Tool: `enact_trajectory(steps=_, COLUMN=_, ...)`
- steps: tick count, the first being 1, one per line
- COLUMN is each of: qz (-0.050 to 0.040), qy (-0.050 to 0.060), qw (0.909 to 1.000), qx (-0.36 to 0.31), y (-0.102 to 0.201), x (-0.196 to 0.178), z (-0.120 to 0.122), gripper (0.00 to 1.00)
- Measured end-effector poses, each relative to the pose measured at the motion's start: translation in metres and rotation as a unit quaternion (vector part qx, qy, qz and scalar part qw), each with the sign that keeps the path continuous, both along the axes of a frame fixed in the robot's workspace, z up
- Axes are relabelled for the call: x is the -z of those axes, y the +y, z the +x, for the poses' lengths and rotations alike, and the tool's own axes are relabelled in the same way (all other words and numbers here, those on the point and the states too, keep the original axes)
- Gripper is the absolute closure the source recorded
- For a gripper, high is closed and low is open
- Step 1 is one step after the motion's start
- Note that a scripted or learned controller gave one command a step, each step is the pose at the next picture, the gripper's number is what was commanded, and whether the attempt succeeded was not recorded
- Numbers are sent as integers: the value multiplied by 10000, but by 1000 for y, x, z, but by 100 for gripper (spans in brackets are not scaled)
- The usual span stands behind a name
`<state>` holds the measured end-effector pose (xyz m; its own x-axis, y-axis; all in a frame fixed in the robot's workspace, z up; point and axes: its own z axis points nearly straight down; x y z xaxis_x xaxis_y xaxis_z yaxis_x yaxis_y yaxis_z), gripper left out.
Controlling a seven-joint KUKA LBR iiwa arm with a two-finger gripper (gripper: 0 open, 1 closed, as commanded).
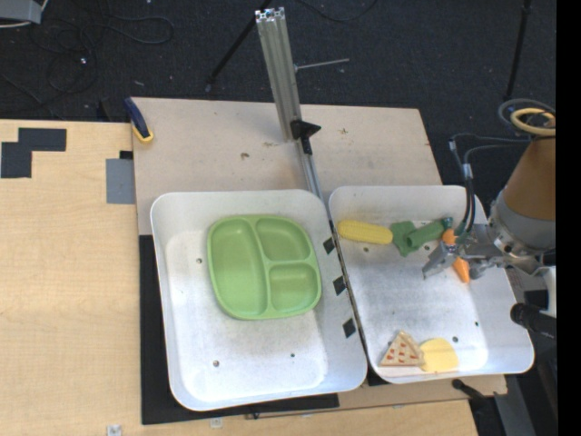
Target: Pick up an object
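The right bin (413, 321) holds a yellow corn cob (365, 233) and a green toy (419, 235) near its back edge. Beside them, at the bin's right side, lies a small orange piece (461, 267). A pizza slice (400, 351) and a yellow cheese wedge (439, 356) lie at the front. My gripper (447, 258) is low in the right bin, just right of the green toy and up against the orange piece. The arm's wrist (531, 198) rises from it at the right edge.
The left bin (191, 352) holds a green divided plate (265, 267). A metal post (281, 71) stands behind the bins, with a black clamp at its foot. Black clips sit on the rim between the two bins.
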<state>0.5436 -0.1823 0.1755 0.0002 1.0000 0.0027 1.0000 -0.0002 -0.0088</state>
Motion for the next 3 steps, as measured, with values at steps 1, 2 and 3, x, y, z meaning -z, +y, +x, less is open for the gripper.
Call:
enact_trajectory(steps=1, qz=-2, qy=-7, qw=10000, qx=2, y=-8, x=59, z=2, gripper=0)
enact_trajectory(steps=2, qz=-2, qy=-40, qw=10000, qx=1, y=-8, x=84, z=4, gripper=0)
enact_trajectory(steps=3, qz=1, qy=-72, qw=10000, qx=7, y=-8, x=72, z=6, gripper=100)
